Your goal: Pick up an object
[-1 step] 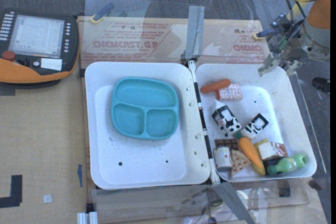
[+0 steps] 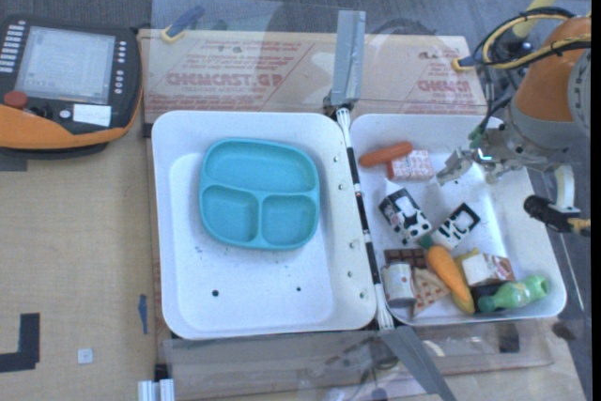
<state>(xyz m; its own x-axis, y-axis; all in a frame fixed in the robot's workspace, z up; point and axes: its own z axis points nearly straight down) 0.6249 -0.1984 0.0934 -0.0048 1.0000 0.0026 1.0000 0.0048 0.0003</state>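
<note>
The grey arm with its orange band (image 2: 552, 70) enters from the upper right of the frame and bends down over the far right part of the right-hand shallow white bin (image 2: 549, 221). Its gripper (image 2: 462, 166) points toward the frame's left, hovering in the bin's upper middle — whether it is released or clenched I cannot tell, and nothing is visibly caught in it.

Just left of the gripper lie a small pink-and-white box (image 2: 411, 166) and an orange toy sausage (image 2: 385, 154). Below them sit a black-and-white toy cow (image 2: 405, 214) and a black-and-white patterned block (image 2: 459, 223). Along the bin's lower edge — packed close together — are an orange toy carrot (image 2: 449, 276), a green toy bottle (image 2: 512, 294), a small grey can (image 2: 398, 282) and a pizza-slice toy (image 2: 428, 291).

The left-hand white bin (image 2: 178, 230) carries a light-blue divided plastic plate (image 2: 259, 193). An orange-and-grey control pendant (image 2: 66, 84) rests on the worktop (image 2: 66, 239) at the upper left.
</note>
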